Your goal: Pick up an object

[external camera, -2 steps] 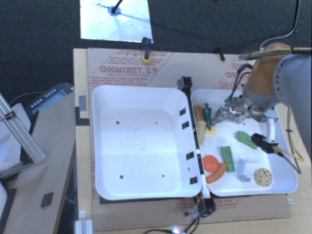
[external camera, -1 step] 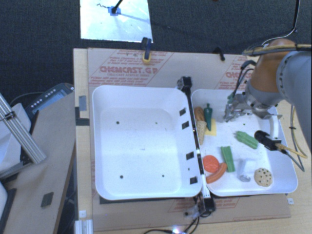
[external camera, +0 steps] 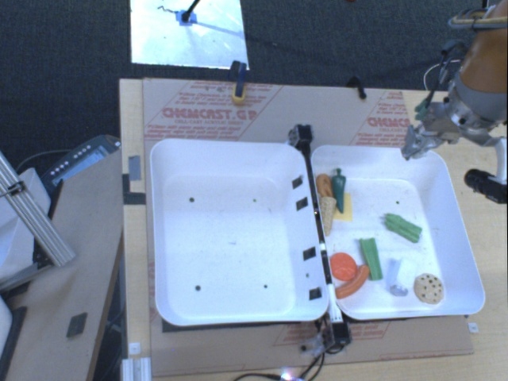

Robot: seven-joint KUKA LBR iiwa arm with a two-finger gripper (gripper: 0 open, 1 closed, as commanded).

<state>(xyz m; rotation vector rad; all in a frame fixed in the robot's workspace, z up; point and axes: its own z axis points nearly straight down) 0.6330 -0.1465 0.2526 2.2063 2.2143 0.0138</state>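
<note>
I park the gripper (external camera: pixel 414 148) — finger state unreadable. Below it, green block (external camera: pixel 403 228) — judged light, rigid; I'd pinch across its narrow sides.

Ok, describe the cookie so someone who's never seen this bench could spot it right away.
Look in the right bin, the one holding all the toys. Go to its near right corner: the cookie lies there, just right of a small pale blue-white piece. It is the only round, tan item with dark speckles.
</note>
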